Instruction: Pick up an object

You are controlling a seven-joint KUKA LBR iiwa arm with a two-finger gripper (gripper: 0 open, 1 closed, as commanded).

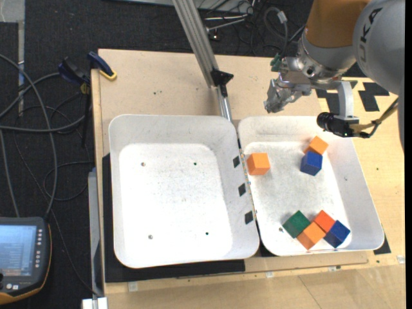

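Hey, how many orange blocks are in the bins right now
3, all in the right bin: one orange block alone near its left wall, one touching a blue block toward the back, one in the front cluster. That excludes a redder orange block there.

A wooden bench carries two shallow white bins side by side, the left bin and the right bin. A metal pole slants down to the gap between them. A blue clamp grips the bench's far left corner. Black cables trail over the dark floor, left. A handheld screen sits at lower left.
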